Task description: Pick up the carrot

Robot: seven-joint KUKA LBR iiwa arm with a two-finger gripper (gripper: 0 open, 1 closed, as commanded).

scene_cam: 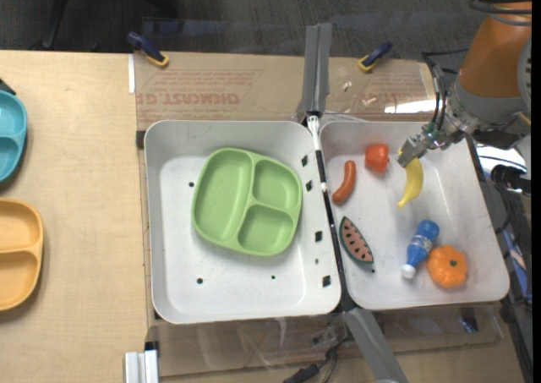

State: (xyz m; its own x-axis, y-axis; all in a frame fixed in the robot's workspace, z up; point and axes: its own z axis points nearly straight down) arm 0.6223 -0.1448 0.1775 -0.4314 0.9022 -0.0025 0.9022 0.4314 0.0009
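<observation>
The pincer (414, 151) hovers at the banana's (412, 182) twelve o'clock, its opening impossible to tell; the carrot (343, 182) lies at nine o'clock, so descending here risks grabbing the banana.

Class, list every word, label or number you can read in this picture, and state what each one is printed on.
"CHEMCAST GP": red print on the brown cardboard sheet behind the left bin, seen upside down; the last letters are uncertain.
A smaller red line beneath it: too blurred to read.
Blue bottle: no readable label.
</observation>
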